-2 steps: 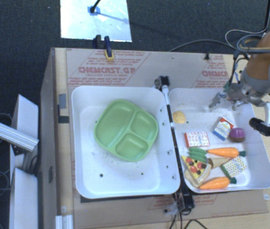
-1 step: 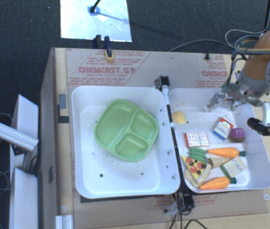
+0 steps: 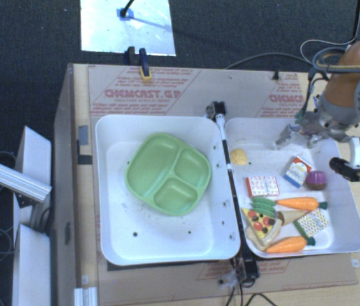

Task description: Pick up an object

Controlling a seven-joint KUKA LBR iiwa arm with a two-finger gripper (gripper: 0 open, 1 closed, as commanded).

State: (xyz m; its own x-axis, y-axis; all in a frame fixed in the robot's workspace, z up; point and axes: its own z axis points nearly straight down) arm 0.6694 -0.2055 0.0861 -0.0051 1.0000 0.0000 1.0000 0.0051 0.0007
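The fingers hang spread apart and empty over the far end of the right bin. Nearest below them, at about six o'clock, lies the small carton, tilted, with the purple piece just beside it. The yellow lump sits off toward nine o'clock. Carrots lie crosswise, further down.

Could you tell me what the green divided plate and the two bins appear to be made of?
Green divided plate: likely moulded plastic, matte, uniform colour with soft rounded compartment ridges.
Left bin and right bin: apparently thin white plastic, slightly glossy, with rounded corners and scuffed floors.
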